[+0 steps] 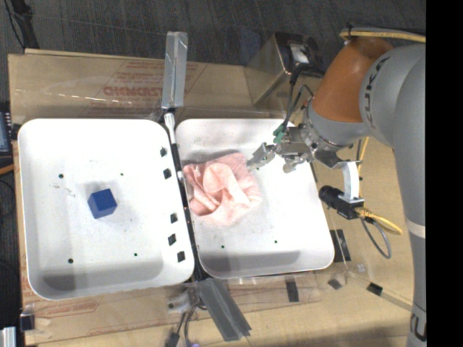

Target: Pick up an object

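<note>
From above at a slant, two shallow white bins sit side by side on a desk (65,78) whose top looks like brown cardboard with faint red printing. Both bins are smooth, glossy plastic with rounded corners. The left bin (43,266) holds a small blue cube (103,202), hard-edged and matte, lying left of the bin's middle and well apart from the walls. The right bin (304,255) holds a pink cloth (221,186), soft and crumpled into folds, lying in the bin's left half close to the wall shared with the other bin. A grey metal strip (174,71) rises along the gap between the bins at the far side. The arm (394,100), smooth grey with a rounded orange band, reaches in from the right. Its jaws (269,150) hang over the right bin's upper middle, just beside the cloth's upper right edge, and whether they are apart or together I cannot tell. Nothing can be seen held between them.
</note>
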You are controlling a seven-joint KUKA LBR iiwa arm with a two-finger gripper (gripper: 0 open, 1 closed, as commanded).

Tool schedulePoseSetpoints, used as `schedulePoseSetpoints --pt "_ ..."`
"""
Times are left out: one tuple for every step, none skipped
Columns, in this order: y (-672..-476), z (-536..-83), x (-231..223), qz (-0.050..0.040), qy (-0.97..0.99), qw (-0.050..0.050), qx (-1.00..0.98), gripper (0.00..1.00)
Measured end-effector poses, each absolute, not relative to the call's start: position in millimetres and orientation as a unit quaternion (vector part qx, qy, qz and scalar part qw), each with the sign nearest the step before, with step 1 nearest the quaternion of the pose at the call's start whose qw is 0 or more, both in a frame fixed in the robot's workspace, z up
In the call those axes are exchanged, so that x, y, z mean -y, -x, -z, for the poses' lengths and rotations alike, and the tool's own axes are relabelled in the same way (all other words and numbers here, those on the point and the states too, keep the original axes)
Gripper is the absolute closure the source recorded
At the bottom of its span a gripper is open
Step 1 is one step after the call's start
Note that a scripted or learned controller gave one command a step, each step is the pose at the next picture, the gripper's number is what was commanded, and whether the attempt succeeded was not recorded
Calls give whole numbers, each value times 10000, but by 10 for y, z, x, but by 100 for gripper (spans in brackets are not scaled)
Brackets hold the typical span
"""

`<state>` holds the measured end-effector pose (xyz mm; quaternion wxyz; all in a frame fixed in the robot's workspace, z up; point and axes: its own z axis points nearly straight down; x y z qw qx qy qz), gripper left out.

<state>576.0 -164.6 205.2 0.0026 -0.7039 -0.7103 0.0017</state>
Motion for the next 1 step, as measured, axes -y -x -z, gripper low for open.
schedulePoseSetpoints --pt "-5987 -939 1648 9 7240 -8 6898 0"
